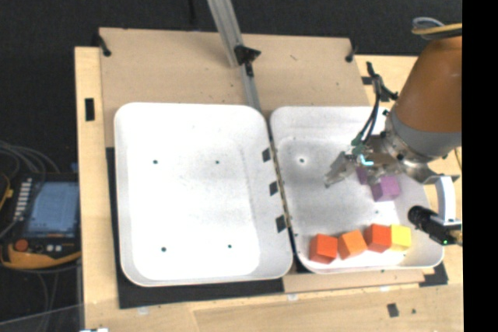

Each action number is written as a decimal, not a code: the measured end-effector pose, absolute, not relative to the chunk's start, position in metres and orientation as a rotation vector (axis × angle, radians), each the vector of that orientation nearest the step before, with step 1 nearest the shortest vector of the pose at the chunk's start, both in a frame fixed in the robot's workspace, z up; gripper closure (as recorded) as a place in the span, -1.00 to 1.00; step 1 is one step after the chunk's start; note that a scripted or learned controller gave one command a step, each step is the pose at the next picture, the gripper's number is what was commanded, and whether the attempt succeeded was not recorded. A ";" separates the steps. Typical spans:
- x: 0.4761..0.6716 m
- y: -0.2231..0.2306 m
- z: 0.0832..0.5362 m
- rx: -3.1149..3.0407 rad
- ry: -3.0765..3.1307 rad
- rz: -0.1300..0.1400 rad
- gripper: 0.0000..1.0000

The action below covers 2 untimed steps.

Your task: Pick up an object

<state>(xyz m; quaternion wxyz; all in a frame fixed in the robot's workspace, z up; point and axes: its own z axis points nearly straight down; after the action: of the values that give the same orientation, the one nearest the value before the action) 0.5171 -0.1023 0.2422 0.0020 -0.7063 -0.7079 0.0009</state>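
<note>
a handheld control unit with a blue screen (48, 212) lay on the dark floor (47, 12) left of the pale wooden table (187, 62); no writing was readable. the left white bin (194, 190) adjoined the right bin (311, 136), whose near edge held orange (324, 247), orange (352, 242), red (379, 237) and yellow (400, 236) blocks. the gripper (354, 166) hung beside a purple block (384, 186); i cannot tell how it was set.

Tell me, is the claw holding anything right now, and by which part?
Cannot be told. The claw is low in the right bin, beside the purple block, but no block shows between its fingers.
</note>
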 end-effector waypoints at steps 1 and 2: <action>0.518 -0.103 0.245 -2.224 -2.221 -0.003 -1.00; 0.513 -0.103 0.182 -2.221 -2.218 0.007 -1.00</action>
<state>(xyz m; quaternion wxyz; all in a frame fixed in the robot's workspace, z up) 0.5131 -0.1033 0.1823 0.0015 -0.7076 -0.7066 0.0022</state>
